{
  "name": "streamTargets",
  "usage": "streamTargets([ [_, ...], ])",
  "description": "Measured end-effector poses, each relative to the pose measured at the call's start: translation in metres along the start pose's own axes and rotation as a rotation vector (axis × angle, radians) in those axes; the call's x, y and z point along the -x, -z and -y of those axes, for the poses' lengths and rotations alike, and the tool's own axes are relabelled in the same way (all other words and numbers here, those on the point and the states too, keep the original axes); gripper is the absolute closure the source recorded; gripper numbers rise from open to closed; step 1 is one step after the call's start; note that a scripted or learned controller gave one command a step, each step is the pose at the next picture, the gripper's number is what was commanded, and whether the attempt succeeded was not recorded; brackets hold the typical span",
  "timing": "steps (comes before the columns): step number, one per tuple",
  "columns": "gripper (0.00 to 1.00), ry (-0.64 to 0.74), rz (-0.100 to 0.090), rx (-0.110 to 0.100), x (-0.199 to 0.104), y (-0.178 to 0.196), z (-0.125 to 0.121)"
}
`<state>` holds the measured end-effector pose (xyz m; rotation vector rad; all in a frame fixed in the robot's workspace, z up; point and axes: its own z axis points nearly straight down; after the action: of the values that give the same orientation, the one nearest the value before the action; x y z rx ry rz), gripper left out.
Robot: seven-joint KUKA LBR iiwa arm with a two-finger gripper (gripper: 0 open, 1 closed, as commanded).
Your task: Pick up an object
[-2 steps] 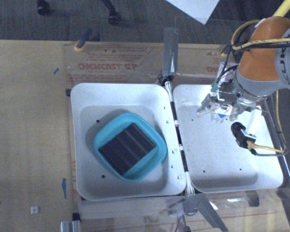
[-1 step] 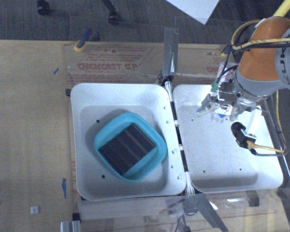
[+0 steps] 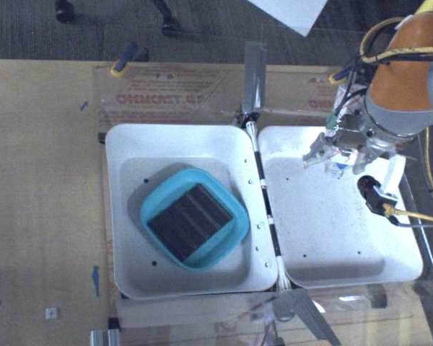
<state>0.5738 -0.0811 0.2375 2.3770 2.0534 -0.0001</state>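
Observation:
A blue, rounded-square dish (image 3: pixel 231 206) lies tilted in the left bin (image 3: pixel 123 193), and a dark ridged block (image 3: pixel 189 220) rests inside it. My gripper (image 3: pixel 337 157) hangs over the far right part of the right bin (image 3: pixel 332 244), well away from the dish. The grey wrist with its orange band (image 3: pixel 411 38) sits above it and covers much of the gripper from this angle. A small pale bit with blue and red specks (image 3: pixel 337 169) shows just under the gripper; I cannot tell whether it is a loose object or part of the tool.
A metal divider rail (image 3: pixel 263 193) runs between the two bins. Cables and a black connector (image 3: pixel 372 189) hang by the right bin's right side. A clear sheet with red lettering (image 3: pixel 166 96) lies behind the bins on the wooden bench.

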Motion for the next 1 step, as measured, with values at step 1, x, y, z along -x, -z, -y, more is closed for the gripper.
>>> streamTargets([
  [1,0.0,0.194,0.001,0.002,0.0809,-0.007,-0.0409],
])
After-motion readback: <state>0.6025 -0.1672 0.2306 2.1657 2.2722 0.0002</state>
